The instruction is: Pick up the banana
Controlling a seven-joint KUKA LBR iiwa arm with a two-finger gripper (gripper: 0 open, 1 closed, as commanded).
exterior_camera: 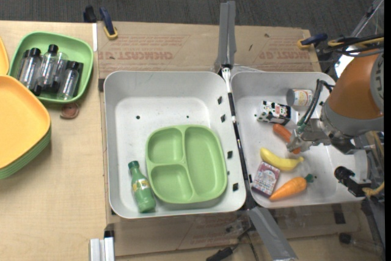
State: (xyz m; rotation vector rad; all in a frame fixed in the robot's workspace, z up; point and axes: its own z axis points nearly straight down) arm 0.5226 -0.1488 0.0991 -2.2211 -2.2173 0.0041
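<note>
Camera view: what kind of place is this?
Likely a robotics lab pick-and-place bench, not a kitchen: two white bins on cardboard, toy food such as a banana and carrot, clamps at the edge, office carpet behind.

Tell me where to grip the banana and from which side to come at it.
Grip the banana at its thick middle, coming straight down, fingers closing across its width. It lies flat on the right bin's floor, and the small packet and carrot crowd its lower side.
</note>
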